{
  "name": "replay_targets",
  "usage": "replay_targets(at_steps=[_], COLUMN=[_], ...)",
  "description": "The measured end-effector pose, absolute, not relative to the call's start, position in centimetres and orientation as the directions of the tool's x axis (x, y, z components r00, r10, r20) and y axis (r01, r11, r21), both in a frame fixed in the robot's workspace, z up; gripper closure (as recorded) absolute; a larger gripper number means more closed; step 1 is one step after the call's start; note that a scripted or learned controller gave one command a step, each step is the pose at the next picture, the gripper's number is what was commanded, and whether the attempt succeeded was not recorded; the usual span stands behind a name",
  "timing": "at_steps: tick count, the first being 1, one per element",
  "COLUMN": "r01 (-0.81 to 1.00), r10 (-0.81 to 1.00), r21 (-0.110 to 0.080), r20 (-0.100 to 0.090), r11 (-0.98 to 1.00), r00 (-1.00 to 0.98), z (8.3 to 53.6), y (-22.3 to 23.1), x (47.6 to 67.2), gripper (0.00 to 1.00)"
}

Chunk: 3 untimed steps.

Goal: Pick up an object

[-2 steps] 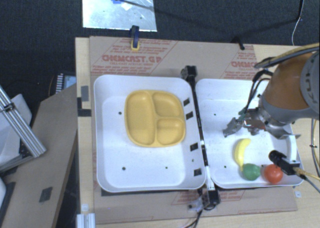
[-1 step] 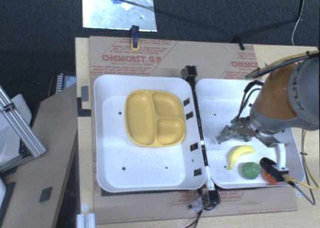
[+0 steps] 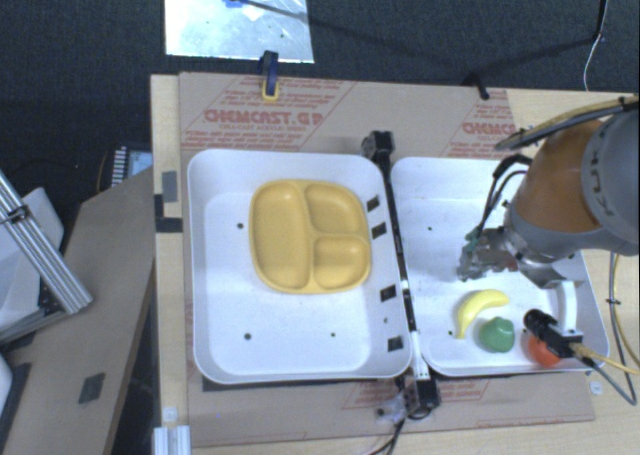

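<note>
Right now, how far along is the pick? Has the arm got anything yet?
Nothing looks picked yet. The banana, the green object and the orange object all lie on the floor of the right bin. The gripper sits low in that bin, just above the banana, with nothing visible between its fingers. Left: close on an object and lift it. The yellow tray lies in the left bin.

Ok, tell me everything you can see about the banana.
The banana is small, yellow, smooth and glossy, like a plastic toy. It lies flat and curved on the floor of the right bin, near its front edge. Its lower end sits right beside a green object, possibly touching. The gripper hangs just above it.
</note>
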<state>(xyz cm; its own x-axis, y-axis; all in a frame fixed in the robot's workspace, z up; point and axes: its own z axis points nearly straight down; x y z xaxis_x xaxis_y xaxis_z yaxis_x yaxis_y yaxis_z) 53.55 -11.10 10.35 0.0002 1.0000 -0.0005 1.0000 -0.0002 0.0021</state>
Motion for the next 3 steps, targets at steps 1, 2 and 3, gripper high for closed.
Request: replay_targets(at_steps=[1, 2, 3], r01=[1.000, 1.000, 1.000], r10=[1.000, 1.000, 1.000], r21=[0.005, 0.007, 0.007], r20=[-0.001, -0.002, -0.001], r11=[0.004, 0.005, 0.006], r00=[-0.004, -0.005, -0.006], z=[15.0, 20.8, 25.7], y=[-10.6, -10.8, -10.2], x=[54.3, 55.3, 56.3], gripper=[1.00, 1.00, 1.00])
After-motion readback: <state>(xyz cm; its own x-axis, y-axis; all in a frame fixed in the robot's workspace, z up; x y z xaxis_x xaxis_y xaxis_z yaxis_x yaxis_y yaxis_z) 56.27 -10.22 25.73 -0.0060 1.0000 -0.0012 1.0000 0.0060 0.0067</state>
